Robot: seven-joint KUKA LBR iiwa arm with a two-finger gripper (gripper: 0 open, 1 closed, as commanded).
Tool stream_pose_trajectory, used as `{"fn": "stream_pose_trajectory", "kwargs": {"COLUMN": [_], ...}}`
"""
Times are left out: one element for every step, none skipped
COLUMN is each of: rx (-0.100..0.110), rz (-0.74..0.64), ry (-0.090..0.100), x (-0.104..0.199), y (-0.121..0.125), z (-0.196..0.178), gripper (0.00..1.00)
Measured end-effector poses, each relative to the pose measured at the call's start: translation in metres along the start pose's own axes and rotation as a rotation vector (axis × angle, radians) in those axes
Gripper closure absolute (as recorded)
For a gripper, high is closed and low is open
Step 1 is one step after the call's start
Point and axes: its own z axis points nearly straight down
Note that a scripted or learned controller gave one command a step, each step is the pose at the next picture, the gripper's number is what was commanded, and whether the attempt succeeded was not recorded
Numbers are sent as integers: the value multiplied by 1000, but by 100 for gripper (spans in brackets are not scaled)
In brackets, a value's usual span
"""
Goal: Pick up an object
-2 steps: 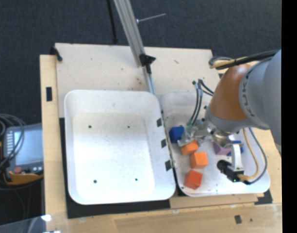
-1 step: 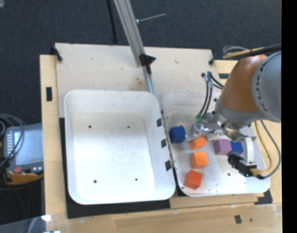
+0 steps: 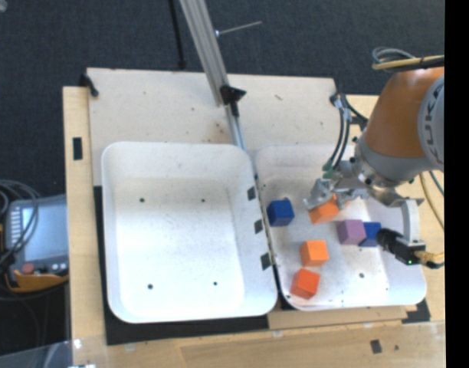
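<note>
In the right bin (image 3: 403, 286), I see the gripper (image 3: 324, 200) down over an orange block (image 3: 323, 212) near the bin's middle, grip state indeterminate from here; I judge this the grasp step, next needing a confirmed closure, then a straight lift.

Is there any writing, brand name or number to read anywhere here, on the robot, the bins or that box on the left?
None can be read.
The device at the left edge has a screen, too blurred to read.
The blocks, such as the blue block, and the right bin bear no lettering.
</note>
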Motion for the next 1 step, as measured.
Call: {"fn": "stream_pose_trajectory", "kwargs": {"rx": [5], "rz": [-6], "ry": [2], "x": [49], "y": [29], "z": [2], "gripper": [100]}}
